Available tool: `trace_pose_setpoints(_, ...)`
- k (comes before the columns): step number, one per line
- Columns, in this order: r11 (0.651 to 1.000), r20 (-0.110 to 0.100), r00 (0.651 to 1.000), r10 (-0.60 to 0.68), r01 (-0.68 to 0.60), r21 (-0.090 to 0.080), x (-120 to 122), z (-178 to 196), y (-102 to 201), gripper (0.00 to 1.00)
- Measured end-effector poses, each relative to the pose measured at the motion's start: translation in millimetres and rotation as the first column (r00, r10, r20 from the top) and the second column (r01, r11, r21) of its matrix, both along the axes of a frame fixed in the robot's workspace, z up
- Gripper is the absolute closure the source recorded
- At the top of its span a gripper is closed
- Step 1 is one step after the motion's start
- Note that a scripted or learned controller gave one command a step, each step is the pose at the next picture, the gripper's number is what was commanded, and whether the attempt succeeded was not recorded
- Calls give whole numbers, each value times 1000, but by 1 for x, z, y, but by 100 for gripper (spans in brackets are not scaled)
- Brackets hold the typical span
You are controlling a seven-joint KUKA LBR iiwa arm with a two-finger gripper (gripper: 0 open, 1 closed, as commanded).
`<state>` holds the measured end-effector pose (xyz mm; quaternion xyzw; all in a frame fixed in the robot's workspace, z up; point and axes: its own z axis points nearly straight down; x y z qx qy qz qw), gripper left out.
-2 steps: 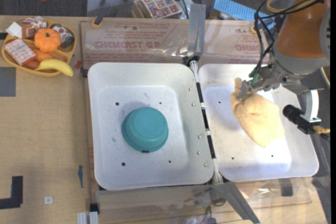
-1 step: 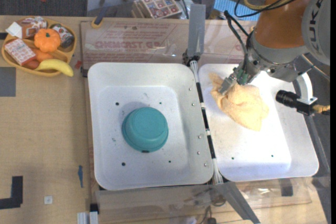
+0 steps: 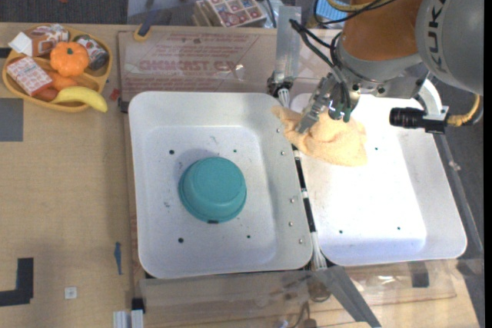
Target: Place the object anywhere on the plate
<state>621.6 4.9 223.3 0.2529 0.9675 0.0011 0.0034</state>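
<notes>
A round teal plate (image 3: 213,189) lies in the left bin (image 3: 154,127), a little below its middle. A soft pale-yellow object (image 3: 338,144) sits at the upper left of the right bin (image 3: 400,219), and one end of it reaches over the divider between the bins. My gripper (image 3: 327,111) comes down from the right onto the object's upper edge. Its fingers (image 3: 312,117) are closed on the yellow material, and the gripper hides the top of the object. The plate is well to the lower left of the gripper.
A yellow dish (image 3: 54,81) with an orange, a banana and small packets sits on the bench at the far left. Boxes and cables crowd the back edge behind the bins. The arm's large grey and orange body (image 3: 400,4) hangs over the right bin's top.
</notes>
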Motion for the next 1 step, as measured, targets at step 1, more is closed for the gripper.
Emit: trace_pose_setpoints(1, 921, 1, 921, 390, -390, -2, 13, -8, 48, 100)
